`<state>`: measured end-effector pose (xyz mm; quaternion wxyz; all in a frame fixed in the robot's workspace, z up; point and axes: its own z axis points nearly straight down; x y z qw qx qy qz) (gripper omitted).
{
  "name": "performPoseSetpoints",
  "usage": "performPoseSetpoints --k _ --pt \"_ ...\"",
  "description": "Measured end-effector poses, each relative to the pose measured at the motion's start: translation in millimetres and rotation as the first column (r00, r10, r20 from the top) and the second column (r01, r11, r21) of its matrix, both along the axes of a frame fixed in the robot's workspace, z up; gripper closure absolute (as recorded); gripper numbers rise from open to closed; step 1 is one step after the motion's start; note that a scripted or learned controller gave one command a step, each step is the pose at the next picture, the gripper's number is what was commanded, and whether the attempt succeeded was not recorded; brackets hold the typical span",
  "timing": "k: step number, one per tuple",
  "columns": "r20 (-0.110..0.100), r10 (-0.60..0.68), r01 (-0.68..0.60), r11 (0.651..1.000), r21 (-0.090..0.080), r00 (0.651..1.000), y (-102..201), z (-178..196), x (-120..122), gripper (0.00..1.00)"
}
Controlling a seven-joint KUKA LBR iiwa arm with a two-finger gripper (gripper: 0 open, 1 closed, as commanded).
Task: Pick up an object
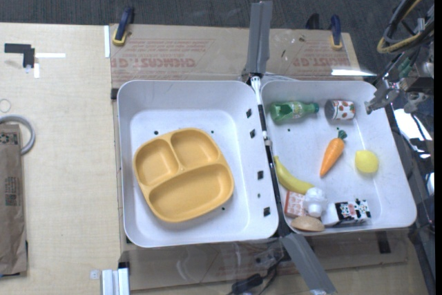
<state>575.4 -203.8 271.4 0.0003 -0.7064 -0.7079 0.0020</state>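
Observation:
The right bin (404, 179) holds several objects. A green bottle (293, 110) lies at the back, with a small red-and-white can (340, 110) beside it. An orange carrot (332, 154) lies in the middle and a yellow lemon (367, 162) to its right. A banana (291, 178) lies along the left wall. At the front sit a red-and-white packet (295, 204), a white lump (315, 201), a brown bun (307, 223) and a cow-print carton (353, 212). My gripper (384, 97) hovers over the bin's back right corner, above and right of the can, with nothing seen in it.
The left bin (131, 148) holds a yellow divided plate (183, 174). A grey divider post (259, 38) stands behind the seam between the bins. Cables (407, 7) hang at the right by the arm. Cardboard (179, 52) lies behind the bins.

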Motion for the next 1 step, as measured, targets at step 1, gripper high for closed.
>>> performPoseSetpoints --k 1 --pt "0.002 0.149 -0.149 0.989 0.001 0.989 52.0 -160.5 10.0 0.0"
